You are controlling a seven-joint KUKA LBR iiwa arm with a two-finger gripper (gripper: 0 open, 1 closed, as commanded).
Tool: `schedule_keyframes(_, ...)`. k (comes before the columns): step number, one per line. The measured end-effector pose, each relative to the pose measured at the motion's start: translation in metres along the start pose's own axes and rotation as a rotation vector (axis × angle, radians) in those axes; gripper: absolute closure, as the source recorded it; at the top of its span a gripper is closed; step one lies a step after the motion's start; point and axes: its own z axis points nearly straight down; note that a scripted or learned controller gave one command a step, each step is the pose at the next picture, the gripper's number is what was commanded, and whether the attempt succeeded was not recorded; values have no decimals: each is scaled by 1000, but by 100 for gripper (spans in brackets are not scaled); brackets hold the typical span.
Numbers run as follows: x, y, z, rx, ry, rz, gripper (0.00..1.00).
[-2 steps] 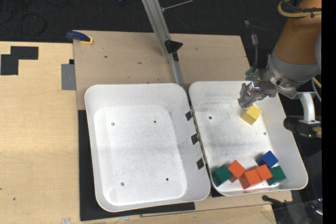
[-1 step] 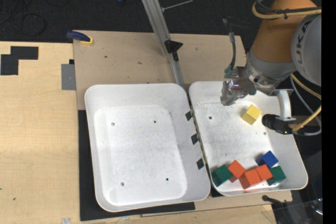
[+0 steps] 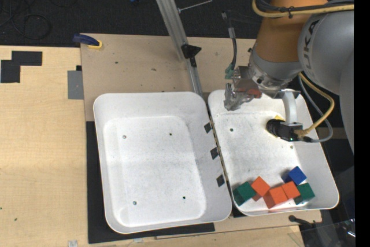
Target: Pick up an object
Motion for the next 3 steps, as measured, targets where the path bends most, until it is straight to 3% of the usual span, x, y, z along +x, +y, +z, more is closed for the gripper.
schedule_keyframes(1, 40, 20, 3, 0, -1, 2, 100)
schedule_keyframes(2, 87, 24, 19, 4, -1, 1, 100)
schedule_keyframes(3, 86, 24, 19, 3, -3, -1, 0)
